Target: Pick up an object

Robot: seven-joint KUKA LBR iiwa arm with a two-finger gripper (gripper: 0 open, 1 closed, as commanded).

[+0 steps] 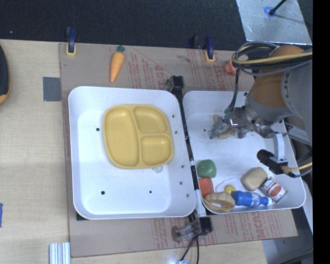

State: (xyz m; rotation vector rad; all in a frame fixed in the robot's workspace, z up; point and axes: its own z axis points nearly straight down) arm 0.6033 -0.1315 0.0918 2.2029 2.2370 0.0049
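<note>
Blue bottle (249, 199) beside tan bread roll (254, 178), green ball (206, 168)

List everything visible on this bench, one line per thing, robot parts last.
Bins: two, white, side by side on the bench.
Divided plate: one, yellow, three compartments, in the left bin.
Toy carrot: one, orange with a green top, on the cardboard behind the left bin.
Clamps: two, blue, at the cardboard's far edge.
Round object: one, green, right bin, by its left wall.
Bottle: one, blue, lying at the right bin's near edge.
Bread-like piece: one, tan, right bin.
Small can: one, red and white, right bin's near right corner.
Arm: one, grey with an orange band, from the right.
Claw: one, metal, low over the right bin's far part.
</note>
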